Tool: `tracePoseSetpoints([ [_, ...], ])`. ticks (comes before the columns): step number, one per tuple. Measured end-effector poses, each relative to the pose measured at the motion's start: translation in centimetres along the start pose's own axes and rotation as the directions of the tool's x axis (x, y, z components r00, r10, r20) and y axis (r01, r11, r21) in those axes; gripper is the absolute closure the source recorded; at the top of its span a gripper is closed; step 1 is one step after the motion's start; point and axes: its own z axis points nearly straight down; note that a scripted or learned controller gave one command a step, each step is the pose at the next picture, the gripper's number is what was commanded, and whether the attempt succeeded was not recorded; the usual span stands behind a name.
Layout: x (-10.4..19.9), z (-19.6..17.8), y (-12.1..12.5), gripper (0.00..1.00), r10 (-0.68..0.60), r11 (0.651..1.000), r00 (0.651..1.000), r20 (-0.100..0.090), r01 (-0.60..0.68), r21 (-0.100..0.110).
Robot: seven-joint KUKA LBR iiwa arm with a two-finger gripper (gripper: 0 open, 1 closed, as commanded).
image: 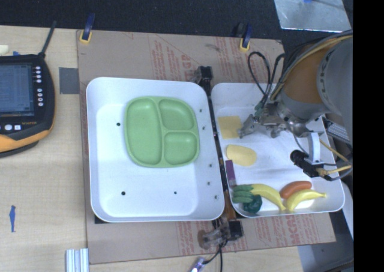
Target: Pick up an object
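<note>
My gripper (263, 124) hangs over the upper middle of the right bin (273, 155), under the grey arm with its orange band. A flat yellow square (228, 125) lies just left of it, and a pale yellow oval piece (241, 155) sits below that. Along the bin's near edge lie a green toy vegetable (247, 199), a yellow banana (270, 195), a red-orange sausage shape (295, 188) and a second banana (306, 198). A thin purple strip (230, 172) rests against the bin's left wall. I see nothing held in the gripper.
The left bin (108, 169) holds a green divided plate (162, 131). A teach pendant (18, 102) lies on the bench at far left. Black cables (264, 72) loop above the right bin. Blue clamps (87, 27) hold the cardboard's far edge.
</note>
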Motion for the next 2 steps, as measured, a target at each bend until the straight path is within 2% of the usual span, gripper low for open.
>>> tracePoseSetpoints([
  [1,-3.4,-3.8,0.7,0.0,0.001,1.0,1.0,0.0,-0.001,0.0],
  [2,1.8,0.1,-0.3,0.0,-0.001,1.0,1.0,0.0,0.001,0.002],
])
